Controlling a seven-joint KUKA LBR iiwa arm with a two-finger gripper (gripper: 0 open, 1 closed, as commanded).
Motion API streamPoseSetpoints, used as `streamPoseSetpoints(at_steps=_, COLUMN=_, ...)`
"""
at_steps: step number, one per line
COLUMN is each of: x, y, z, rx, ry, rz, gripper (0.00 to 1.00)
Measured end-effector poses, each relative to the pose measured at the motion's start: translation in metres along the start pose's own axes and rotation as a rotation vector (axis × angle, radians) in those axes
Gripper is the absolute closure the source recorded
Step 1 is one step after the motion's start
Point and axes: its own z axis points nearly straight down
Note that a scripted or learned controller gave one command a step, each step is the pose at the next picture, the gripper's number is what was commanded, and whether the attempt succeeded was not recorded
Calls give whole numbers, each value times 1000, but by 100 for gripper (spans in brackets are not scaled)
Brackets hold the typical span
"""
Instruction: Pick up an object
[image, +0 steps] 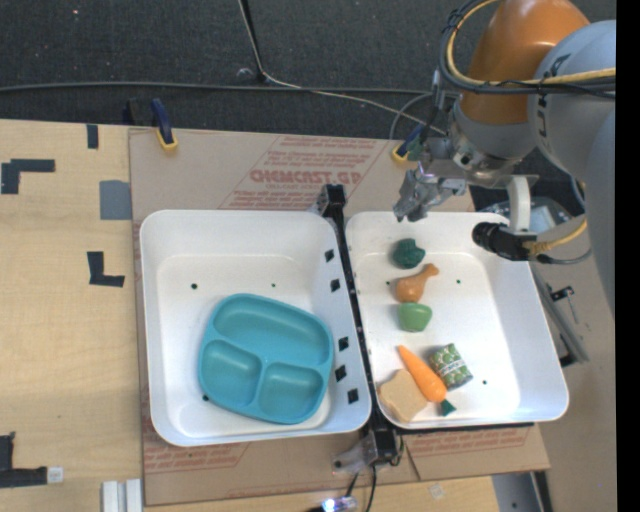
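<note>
My gripper (413, 205) hangs over the far edge of the right bin (520, 300), its fingers pointing down with nothing between them. Just below it lies a dark green broccoli-like piece (407, 252). Nearer the camera lie a brown drumstick (415, 284), a green pepper-like toy (415, 317), an orange carrot (424, 373), a small dark green packet (451, 365) and a tan bread slice (401, 399).
The left bin (170, 260) holds a teal divided tray (265, 358). A black divider with clips (343, 300) runs between the bins. Cables cross the dark surface behind the bench, and a black arm fitting (500, 240) overhangs the right bin's far right corner.
</note>
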Motion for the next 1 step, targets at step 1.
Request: streamPoseSetpoints(at_steps=1, x=53, y=-12, z=1, rx=0, ry=0, rz=-1, gripper=100)
